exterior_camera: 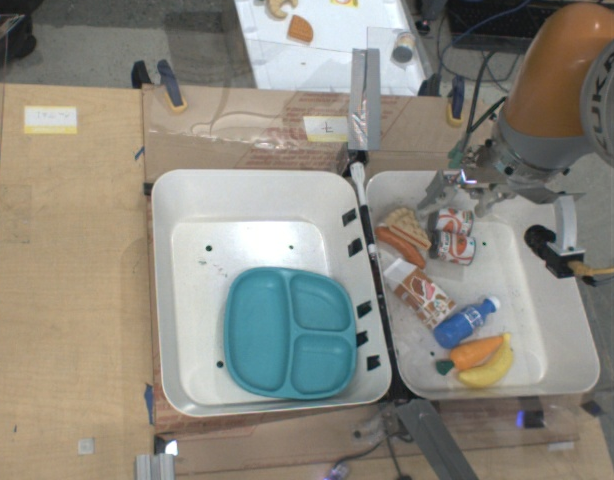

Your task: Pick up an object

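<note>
Two bins on tabletop [67, 268]. Hand [455, 190] low over right bin [547, 368], fingers spread, gripping nothing visible. Red-white can [455, 238] directly below fingertips, top partly hidden; contact unclear. Hot dog [402, 236] just left of can. Snack packet [419, 296], blue bottle [467, 321], carrot [477, 352], banana [490, 368] toward near edge. Left bin [177, 268] holds teal divided plate [290, 333].

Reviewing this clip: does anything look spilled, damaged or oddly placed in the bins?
Nothing stands out. The teal divided plastic tray lies flat in the left white bin; the toy foods sit loose but unspilled in the right white bin.
</note>
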You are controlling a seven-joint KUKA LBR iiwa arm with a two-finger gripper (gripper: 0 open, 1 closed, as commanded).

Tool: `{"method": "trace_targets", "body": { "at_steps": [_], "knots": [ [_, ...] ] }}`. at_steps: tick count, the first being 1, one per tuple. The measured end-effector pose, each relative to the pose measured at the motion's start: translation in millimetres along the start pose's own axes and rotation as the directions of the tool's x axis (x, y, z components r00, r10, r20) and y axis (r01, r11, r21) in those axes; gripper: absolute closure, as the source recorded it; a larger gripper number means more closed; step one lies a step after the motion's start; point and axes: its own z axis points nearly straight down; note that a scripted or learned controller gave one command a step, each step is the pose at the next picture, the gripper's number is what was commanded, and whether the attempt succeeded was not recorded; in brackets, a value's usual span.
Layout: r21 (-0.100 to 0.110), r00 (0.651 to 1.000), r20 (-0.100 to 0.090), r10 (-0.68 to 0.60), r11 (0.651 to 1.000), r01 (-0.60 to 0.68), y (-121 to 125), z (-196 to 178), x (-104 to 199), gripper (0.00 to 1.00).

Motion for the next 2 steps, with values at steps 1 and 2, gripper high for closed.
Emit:
{"method": "trace_targets", "body": {
  "at_steps": [1,2],
  "knots": [
    [-0.005,0.999,0.002,0.033,0.999,-0.033,26.9,94.1,-40.9,0.00],
    [-0.003,0.999,0.002,-0.041,0.999,0.041,-37.5,111.2,-97.8,0.00]
  ]
}}
